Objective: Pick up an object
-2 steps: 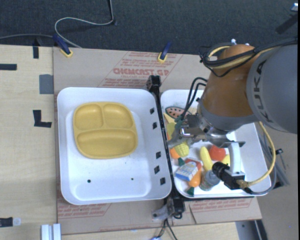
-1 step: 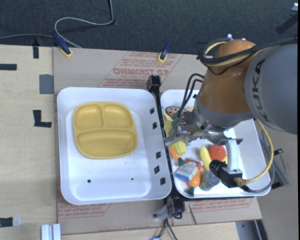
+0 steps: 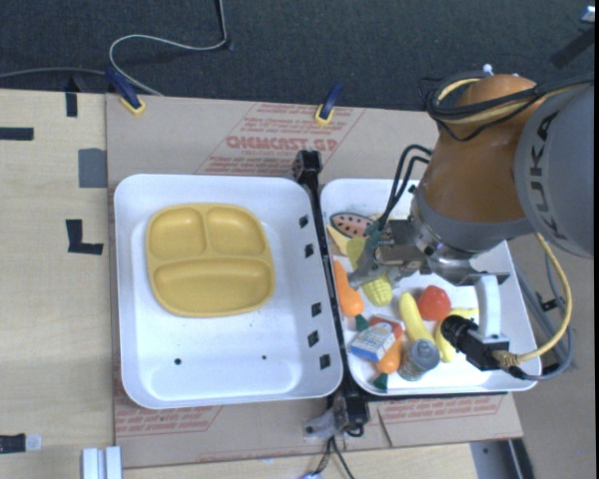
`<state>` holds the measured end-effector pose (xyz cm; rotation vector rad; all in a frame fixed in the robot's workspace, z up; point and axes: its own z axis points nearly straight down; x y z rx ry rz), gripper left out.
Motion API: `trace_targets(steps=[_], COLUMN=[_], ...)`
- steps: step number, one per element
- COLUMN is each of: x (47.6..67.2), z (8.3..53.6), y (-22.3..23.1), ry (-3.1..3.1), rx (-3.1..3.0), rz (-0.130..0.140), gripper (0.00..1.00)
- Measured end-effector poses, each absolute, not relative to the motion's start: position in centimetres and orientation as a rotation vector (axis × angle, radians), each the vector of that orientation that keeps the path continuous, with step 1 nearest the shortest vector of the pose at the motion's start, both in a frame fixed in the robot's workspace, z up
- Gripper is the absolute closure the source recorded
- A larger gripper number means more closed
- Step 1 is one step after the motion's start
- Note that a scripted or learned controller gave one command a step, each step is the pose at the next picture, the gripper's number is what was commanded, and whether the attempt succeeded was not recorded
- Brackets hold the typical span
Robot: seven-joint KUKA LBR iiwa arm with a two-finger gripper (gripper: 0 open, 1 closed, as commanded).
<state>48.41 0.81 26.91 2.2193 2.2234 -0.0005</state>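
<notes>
My gripper (image 3: 374, 259) is low inside the right bin (image 3: 499, 382), at its left-middle, with the grey and orange wrist above it hiding much of the bin's far part. Right under and beside it lie a yellow corn cob (image 3: 380, 290) and an orange carrot (image 3: 347, 294). A watermelon slice (image 3: 348, 225) sits just beyond it. Closer to the front edge are a yellow banana (image 3: 411, 313), a red tomato (image 3: 435, 301), a blue and white carton (image 3: 371, 342) and a small can (image 3: 418, 358).
The left bin (image 3: 220, 372) holds a yellow sectioned plate (image 3: 210, 257). A black divider with clips (image 3: 319, 267) runs between the two bins. A black and yellow cable fitting (image 3: 469, 342) hangs over the right bin's front right part.
</notes>
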Motion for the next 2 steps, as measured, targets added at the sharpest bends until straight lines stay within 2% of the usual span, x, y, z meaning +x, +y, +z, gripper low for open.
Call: trace_targets(steps=[2], x=[48.38], z=[26.52], y=[2.50], ry=[2.224], rx=[2.220], rz=[-0.001], gripper=[1.00])
